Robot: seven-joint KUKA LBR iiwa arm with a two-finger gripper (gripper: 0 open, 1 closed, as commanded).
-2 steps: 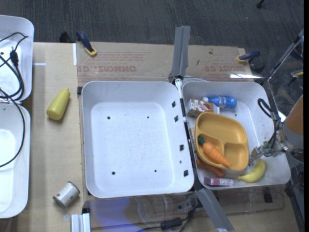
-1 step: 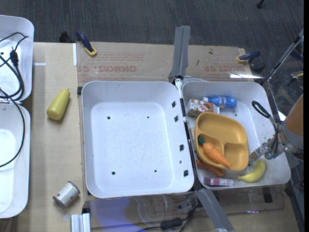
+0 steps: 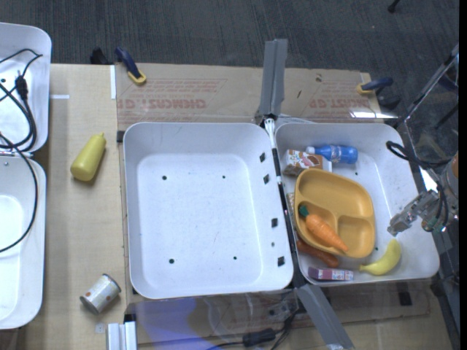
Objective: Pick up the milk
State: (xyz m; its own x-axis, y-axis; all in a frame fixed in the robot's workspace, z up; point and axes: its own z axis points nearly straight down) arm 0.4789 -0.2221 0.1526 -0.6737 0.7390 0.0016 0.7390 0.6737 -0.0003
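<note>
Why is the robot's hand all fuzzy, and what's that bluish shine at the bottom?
In the camera view, the gripper at the right bin's edge looks blurred and pale, too soft to make out details; a bluish glare sits on the clear sheet below the left bin; the yellow plate and banana look fairly sharp.

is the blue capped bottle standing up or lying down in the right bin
Lying down. The blue-capped white bottle rests on its side along the far wall of the right white bin, beside the yellow divided tray.

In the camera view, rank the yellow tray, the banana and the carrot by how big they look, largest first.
1. yellow tray
2. banana
3. carrot
Banana and carrot look close in size, so their order is unsure.
</note>
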